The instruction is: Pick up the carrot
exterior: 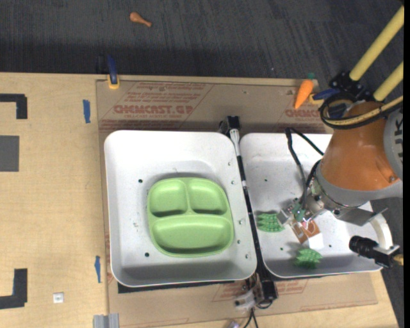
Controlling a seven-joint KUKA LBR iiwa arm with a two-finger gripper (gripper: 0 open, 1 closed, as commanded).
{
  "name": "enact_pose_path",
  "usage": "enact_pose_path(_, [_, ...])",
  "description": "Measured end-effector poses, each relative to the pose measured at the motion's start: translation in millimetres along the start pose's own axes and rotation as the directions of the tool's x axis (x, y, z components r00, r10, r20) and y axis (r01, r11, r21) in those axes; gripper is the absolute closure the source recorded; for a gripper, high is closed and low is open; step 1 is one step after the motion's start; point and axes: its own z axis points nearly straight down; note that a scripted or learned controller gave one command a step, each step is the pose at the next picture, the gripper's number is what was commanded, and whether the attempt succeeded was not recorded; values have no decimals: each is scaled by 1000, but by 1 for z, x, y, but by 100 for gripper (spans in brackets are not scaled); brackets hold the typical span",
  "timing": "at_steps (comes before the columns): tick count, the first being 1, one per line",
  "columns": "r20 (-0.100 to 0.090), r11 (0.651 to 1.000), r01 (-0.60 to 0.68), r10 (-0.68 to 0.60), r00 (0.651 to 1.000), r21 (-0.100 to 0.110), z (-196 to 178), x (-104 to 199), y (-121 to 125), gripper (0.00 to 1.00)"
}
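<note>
Near edge of bench: cable ends and a black connector (264,293) sit at the seam between the two bins, just outside their near rims.
Right bin (269,154): a green leafy toy (308,257) lies by the near wall, a second green toy (270,222) near the dividing wall; both are just beside the tool.
Gripper (301,221): it hangs low in the right bin between the two green pieces, an orange-and-white item (309,232) under its tip. Whether its fingers are apart or closed cannot be told from above.
Arm (359,160): the orange band and grey wrist cover the right half of the bin, so anything beneath them is hidden.
Left bin (122,192): a green sectioned plate (189,214) rests in the middle, well apart from the tool.
Carrot (303,93): it lies outside both bins on the cardboard at the far right, past the right bin's far rim and beside blue and black fittings.
Judgement: the tool works low in the bin while the target sits beyond it; the bin wall and cables stand between.
Far floor: a small orange scrap (139,19) lies on the dark carpet.
</note>
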Motion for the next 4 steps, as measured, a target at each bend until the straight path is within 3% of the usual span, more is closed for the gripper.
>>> enact_pose_path(1, [3,995,-100,100,995,-4,-8,47,56,100])
enact_pose_path(2, [4,992,124,-124,992,-3,-125,-52,51,100])
enact_pose_path(3, [1,940,340,-340,940,-1,-106,-19,24,100])
enact_pose_path(4, [2,886,464,-464,886,-1,-69,-12,2,100])
